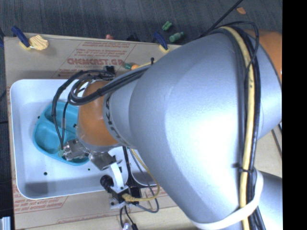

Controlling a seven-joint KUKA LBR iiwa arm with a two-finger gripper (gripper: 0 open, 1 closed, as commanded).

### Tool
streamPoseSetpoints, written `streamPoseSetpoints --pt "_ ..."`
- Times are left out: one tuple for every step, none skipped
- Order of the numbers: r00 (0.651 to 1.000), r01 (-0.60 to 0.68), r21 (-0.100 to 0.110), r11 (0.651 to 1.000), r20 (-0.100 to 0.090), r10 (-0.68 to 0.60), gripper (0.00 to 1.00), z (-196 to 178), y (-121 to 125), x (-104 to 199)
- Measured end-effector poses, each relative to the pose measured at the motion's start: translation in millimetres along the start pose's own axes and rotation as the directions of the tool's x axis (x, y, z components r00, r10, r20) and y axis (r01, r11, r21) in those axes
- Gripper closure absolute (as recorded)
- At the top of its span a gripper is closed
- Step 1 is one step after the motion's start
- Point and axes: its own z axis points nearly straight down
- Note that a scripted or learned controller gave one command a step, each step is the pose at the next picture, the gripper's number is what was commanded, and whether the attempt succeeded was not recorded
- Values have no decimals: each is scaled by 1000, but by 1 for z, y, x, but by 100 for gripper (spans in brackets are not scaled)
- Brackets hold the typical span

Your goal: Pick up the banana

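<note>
One arm (pixel 192 128) covers most of the bench, and its orange band (pixel 93 121) sits directly over the right edge of the blue dish (pixel 48 131), which lies in the left white bin (pixel 26 176). The wrist points down just right of the dish, so the step in hand is judged to be the descent for a grasp. The banana is hidden, presumably under the wrist beside the dish, and its exact place cannot be told. Whether the jaws are wide, narrow or holding anything also cannot be told (the wrist body blocks the line of sight). To do this step well, align the jaws across the short width of the banana, not along its curve, and centre them on its thickest part. Keep the approach vertical so that the dish rim is not struck or dragged. Black cables (pixel 62 99) loop from the band over the top of the dish, so allow them slack during any wrist rotation. Close only once the jaws straddle the fruit, then lift slowly and confirm the hold before leaving the dish area.
</note>
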Motion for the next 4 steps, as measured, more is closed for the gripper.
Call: streamPoseSetpoints --pt "965 264 10 965 -3 -264 100 -85 -29 -88" --pt "963 268 11 963 -4 -268 100 -95 -28 -88" --pt "970 242 4 970 -2 -242 100 13 1 -40" --pt "969 246 6 969 -3 -246 100 3 1 -40"
